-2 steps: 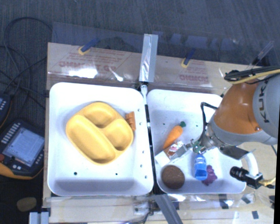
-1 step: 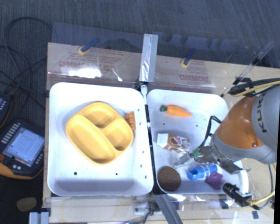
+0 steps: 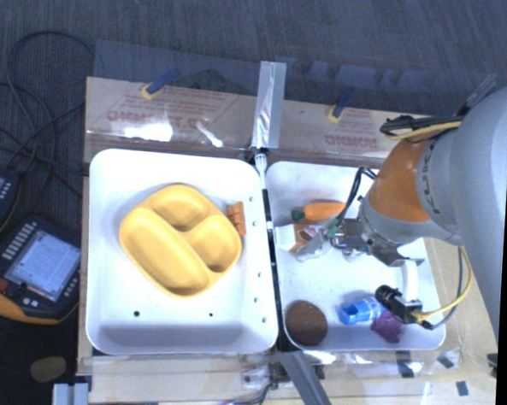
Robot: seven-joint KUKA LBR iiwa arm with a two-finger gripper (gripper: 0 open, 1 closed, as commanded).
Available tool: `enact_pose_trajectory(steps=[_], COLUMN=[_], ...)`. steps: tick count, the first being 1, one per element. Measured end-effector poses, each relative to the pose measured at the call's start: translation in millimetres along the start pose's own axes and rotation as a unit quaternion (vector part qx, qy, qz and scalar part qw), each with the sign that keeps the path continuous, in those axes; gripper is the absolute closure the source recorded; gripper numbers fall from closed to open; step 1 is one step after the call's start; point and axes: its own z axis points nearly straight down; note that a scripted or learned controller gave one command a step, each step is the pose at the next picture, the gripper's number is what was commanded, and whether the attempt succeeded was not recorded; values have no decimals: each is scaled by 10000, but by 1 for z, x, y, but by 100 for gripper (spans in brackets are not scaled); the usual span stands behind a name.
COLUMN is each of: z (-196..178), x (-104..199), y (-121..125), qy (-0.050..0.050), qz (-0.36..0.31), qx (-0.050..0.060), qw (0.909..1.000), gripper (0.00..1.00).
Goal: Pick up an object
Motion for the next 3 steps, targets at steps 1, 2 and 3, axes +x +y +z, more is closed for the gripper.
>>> enact_pose_trajectory(steps=[1,2,3], z=[2,2,3], x=[-9,-22,-16], y=[66,95,87], qy=[6,101,-14], qz=[-243,-441,-801], qx=[28,379,159], qw=[9997,9983,9967], gripper=[0,0,0])
